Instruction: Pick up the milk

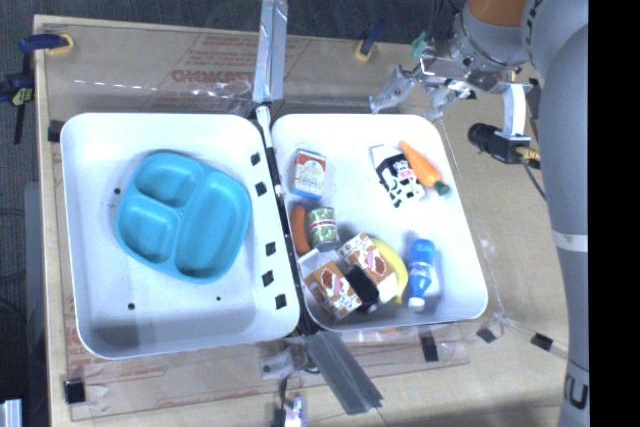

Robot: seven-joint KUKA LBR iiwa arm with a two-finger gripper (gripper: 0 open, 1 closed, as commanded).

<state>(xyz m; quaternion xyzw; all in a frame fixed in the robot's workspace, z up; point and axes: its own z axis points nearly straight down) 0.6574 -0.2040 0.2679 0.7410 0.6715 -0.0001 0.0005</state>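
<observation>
- Hovering above the far rim of the right bin [470, 215], the hand [415, 87] hangs with its fingers spread apart and nothing between them.
- Milk carton [397, 176], white with black cow patches, lies on its side in the far part of the right bin, touching a carrot [424, 165] on its right.
- Nearer items in that bin: a red-and-white carton [310, 173], a small can [321, 226], a blue-capped bottle [422, 271] and a banana [392, 267] among snack boxes.
- Left bin [90, 245] holds a blue divided tray [184, 215].
- Both bins rest on the surface [150, 65].
</observation>
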